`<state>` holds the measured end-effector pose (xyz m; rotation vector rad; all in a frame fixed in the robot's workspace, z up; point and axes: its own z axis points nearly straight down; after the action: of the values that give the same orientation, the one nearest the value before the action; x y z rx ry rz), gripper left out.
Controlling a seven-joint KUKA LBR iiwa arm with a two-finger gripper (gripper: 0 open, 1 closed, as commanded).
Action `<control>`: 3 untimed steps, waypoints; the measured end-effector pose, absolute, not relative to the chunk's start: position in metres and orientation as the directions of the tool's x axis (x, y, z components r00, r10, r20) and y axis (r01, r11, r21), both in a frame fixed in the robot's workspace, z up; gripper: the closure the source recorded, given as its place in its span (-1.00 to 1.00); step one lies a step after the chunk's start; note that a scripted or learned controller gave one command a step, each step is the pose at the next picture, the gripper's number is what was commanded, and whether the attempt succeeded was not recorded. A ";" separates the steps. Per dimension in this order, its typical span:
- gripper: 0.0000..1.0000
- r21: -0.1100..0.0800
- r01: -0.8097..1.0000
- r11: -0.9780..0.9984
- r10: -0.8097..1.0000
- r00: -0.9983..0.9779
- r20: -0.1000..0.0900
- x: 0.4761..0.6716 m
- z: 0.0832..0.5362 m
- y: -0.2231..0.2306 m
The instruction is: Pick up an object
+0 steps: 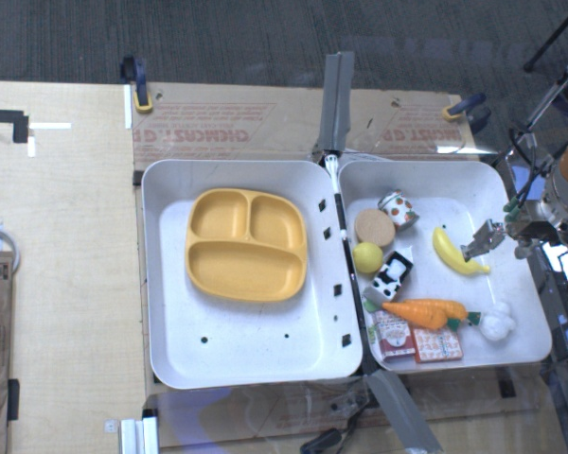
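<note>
The tool (483, 240) hangs at the three o'clock edge of the right white bin (511, 348), its slim grey fingertip just beside the yellow plastic banana (454, 253); how far it is open I cannot tell, and nothing shows between its parts. The arm reaches in from three o'clock, low over the bin wall. At the banana's seven o'clock lies an orange toy carrot (424, 312), with a white fluffy ball (497, 323) near it. The left white bin (170, 329) on the tabletop (66, 282) carries a yellow divided plastic tray (247, 244).
</note>
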<state>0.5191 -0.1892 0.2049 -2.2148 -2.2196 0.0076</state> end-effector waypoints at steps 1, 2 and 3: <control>-1.00 -0.005 1.000 0.015 1.000 -0.015 0.001 0.573 0.088 -0.190; -1.00 -0.005 0.981 0.193 0.981 -0.193 0.001 0.561 0.156 -0.189; -1.00 -0.001 0.922 0.388 0.922 -0.388 0.006 0.566 0.089 -0.219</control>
<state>0.5662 -0.2185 0.0892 -1.7345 -2.6123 -0.0043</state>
